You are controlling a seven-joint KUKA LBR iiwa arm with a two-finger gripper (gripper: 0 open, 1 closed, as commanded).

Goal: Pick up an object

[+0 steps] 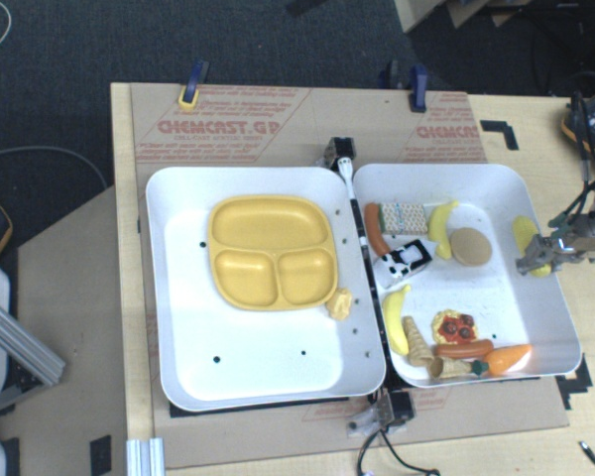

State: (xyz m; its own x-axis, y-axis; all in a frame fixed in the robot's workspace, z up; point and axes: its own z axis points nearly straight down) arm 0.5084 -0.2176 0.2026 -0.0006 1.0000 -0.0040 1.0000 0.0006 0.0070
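Observation:
The right bin holds several toy foods. A red sausage, a speckled cracker, a yellow piece and a tan round bun lie along its far side. A black-and-white item sits just below them. Near the front are a banana, a pizza slice, a second sausage and an orange carrot. Another yellow piece rests against the right wall.
The left bin holds a yellow divided plate, with a small pale yellow piece at its lower right corner. A metal clamp grips the right bin's right rim. Blue and yellow clamps hold the board's far edge.

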